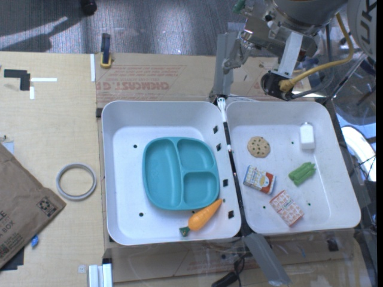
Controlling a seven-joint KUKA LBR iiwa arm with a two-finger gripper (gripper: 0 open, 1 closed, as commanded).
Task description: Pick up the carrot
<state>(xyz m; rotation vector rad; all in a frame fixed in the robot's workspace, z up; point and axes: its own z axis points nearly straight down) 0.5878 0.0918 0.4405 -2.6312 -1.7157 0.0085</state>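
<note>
One carrot (204, 214) and one plate (181, 173) lie in the left bin (119, 160); five items in the right bin (335, 178).

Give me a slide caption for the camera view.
Carrot beside the teal divided plate in the left bin; hand raised beyond both bins.

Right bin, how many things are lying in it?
5: cookie, white block, green piece, two small packets toward its near side. None seems hidden.
</note>
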